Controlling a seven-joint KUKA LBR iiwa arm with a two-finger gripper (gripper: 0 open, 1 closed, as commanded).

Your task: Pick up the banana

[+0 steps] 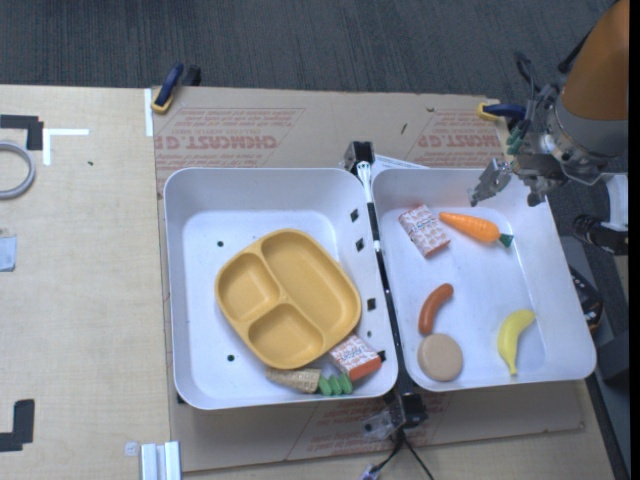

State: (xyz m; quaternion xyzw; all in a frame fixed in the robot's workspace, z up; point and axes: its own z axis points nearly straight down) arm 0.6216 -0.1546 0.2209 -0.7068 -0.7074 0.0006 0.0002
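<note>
Cardboard-covered bench is carrying two bins. Two-finger gripper (510, 180), jaws apparently spread and grasping nothing, is hovering well apart from curved yellow plastic banana (514, 338) lying beside right white bin's wall (573, 298); fingers risk striking it.

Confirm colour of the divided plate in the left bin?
Mustard yellow, plain, no pattern. The divided plate shows clearly in the camera view.
</note>
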